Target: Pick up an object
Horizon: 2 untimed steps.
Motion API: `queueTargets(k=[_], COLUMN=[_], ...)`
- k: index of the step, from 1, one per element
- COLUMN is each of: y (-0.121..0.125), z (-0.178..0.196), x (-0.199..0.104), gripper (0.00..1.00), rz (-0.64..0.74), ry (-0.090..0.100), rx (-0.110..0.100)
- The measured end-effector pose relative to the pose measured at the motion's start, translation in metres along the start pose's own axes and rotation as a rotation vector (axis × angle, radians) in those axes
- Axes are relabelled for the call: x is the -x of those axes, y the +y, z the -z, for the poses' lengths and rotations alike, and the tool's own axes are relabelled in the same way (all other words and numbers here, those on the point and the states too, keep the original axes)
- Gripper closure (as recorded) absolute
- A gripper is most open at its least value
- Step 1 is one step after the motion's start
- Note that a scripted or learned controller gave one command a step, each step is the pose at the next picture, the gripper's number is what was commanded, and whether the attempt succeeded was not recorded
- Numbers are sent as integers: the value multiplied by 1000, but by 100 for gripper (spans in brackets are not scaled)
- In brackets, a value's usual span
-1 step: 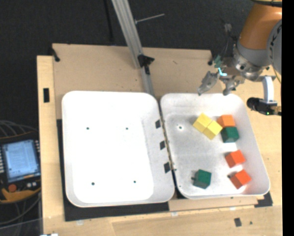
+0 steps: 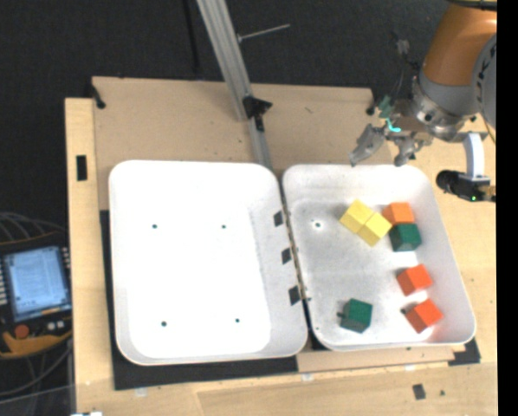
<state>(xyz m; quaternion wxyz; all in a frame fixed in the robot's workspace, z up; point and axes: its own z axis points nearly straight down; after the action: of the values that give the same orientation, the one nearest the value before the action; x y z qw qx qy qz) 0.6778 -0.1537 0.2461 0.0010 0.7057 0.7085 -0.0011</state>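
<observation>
Camera view: end effector (image 2: 385, 152) sits above the far rim of the right bin (image 2: 328, 185), near its top edge, fingers spread apart, nothing between them. Grey wrist with orange band (image 2: 456, 46) comes in from upper right.

Right bin contents: yellow block (image 2: 365, 222) near the bin's middle-top, looks like two cubes joined. Orange block (image 2: 399, 212) just right of it, touching or nearly touching a dark green block (image 2: 404, 237) right below. Second orange block (image 2: 413, 278) lower on the right side. Third orange block (image 2: 423, 315) near the bottom right corner, close to the rim. Another green block (image 2: 356, 315) alone at bottom centre, well apart from the others. All blocks lie on the bin floor, none lifted, all well apart from the end effector.

Left bin (image 2: 129, 258) beside it, the two rims touching in the middle. Both bins on the desk (image 2: 86, 189). Metal pole (image 2: 229, 50) slants up from the desk's far side. Handheld control pad (image 2: 29, 284) with lit screen at far left, off the desk.
</observation>
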Motion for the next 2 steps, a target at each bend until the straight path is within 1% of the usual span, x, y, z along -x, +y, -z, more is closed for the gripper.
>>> queueTargets(k=[1,2], y=[0,-10], z=[-62,-117], x=[6,5], gripper=[0,0], rz=[-4,-4], ry=[1,1], rx=[-4,-4])
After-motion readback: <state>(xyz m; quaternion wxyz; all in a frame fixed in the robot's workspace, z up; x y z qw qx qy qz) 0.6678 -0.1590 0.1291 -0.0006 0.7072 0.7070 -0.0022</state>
